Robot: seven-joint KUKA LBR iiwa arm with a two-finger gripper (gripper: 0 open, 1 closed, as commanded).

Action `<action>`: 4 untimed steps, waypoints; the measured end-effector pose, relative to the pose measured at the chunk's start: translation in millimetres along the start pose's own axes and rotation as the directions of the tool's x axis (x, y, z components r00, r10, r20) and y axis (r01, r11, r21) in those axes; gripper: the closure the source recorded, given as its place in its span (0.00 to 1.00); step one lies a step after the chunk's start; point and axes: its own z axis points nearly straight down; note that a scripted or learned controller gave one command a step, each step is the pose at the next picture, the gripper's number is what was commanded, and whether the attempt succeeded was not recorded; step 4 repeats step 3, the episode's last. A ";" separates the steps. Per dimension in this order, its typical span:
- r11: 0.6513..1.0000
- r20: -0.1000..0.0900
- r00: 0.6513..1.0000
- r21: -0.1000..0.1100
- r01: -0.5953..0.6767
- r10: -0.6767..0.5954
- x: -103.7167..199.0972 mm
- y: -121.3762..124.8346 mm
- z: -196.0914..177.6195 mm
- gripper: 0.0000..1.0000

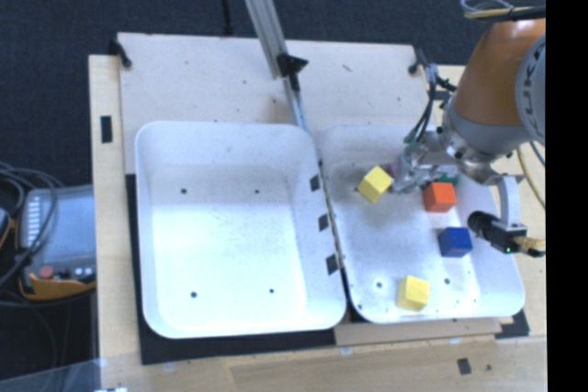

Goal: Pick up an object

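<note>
Several blocks lie in the right bin (pixel 367 308). A yellow block (pixel 374 184) rests tilted near the bin's upper middle. An orange block (pixel 439 196) sits to its right, a blue block (pixel 455 241) below that, and a second yellow block (pixel 413 292) near the front rim. My gripper (pixel 411 173) hangs low between the upper yellow block and the orange block, just beside both. The wrist hides how its fingers stand. Nothing shows between them.
The left bin (pixel 230 225) stands beside the right one on the bench. A slanted metal rail (pixel 262 0) runs down from the top to the gap between the bins. A grey device with cables (pixel 50 239) sits off the bench's left edge.
</note>
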 end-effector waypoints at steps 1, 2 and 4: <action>1.000 -0.003 1.000 0.003 0.004 -0.004 52.9 5.8 -11.9 1.00; 1.000 -0.004 1.000 0.006 0.006 -0.006 116.4 3.7 -14.6 1.00; 1.000 -0.003 1.000 0.009 0.004 -0.003 164.3 -0.6 -4.8 1.00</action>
